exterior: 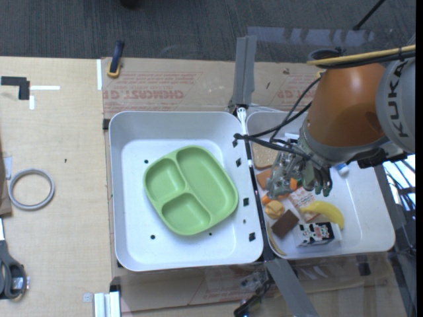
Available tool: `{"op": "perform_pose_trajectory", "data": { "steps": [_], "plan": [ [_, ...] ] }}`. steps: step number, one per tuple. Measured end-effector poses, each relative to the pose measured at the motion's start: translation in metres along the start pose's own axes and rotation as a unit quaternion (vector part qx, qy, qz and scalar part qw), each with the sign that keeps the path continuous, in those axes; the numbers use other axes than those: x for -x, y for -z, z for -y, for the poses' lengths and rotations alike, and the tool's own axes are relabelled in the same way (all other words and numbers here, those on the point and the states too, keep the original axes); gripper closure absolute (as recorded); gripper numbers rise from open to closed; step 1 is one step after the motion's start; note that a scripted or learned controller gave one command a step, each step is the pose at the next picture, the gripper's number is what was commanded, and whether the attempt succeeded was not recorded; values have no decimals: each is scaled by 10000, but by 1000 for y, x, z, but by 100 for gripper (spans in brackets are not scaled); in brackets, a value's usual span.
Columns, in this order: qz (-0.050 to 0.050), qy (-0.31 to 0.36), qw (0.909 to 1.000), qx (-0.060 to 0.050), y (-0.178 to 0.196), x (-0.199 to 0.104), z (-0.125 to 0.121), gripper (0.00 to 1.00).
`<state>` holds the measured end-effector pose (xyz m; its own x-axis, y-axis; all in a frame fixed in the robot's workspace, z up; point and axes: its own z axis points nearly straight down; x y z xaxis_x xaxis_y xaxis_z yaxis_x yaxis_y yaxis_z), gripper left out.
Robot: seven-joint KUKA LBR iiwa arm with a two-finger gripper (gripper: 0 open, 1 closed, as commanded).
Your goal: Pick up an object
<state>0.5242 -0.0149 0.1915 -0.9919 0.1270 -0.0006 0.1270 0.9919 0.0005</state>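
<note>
**Q:** What is shown on the desk (53, 243)?

**A:** Two shallow white bins are set side by side. In the left bin (125, 197) a green divided plate (190, 190) is laid flat, three compartments being visible. In the right bin (370, 223) a cluster of small objects is gathered at its 9 o'clock side: a yellow banana (324, 212), a brown block (285, 224), a black-and-white carton (316, 232) at 6 o'clock of the banana, a rounded yellow-orange piece (273, 208), and an orange item (264, 178) partly covered by the arm.

**Q:** How is the arm (347, 114) placed?

**A:** It is brought in from 3 o'clock, its orange band lying over the right bin's 12 o'clock half. The pincer (301, 177) is pointed down just above the cluster, at 12 o'clock of the brown block.

**Q:** Is anything held?

**A:** This cannot be told; the pincer is blurred and seen against clutter, possibly touching an object. A roll of tape (30, 189) is seen at 9 o'clock on the desk.
</note>
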Motion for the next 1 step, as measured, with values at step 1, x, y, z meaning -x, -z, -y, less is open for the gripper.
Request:
{"op": "perform_pose_trajectory", "data": {
  "steps": [1],
  "plan": [
    [-1,128,9999,-1,0,-31,-87,100]
  ]
}}
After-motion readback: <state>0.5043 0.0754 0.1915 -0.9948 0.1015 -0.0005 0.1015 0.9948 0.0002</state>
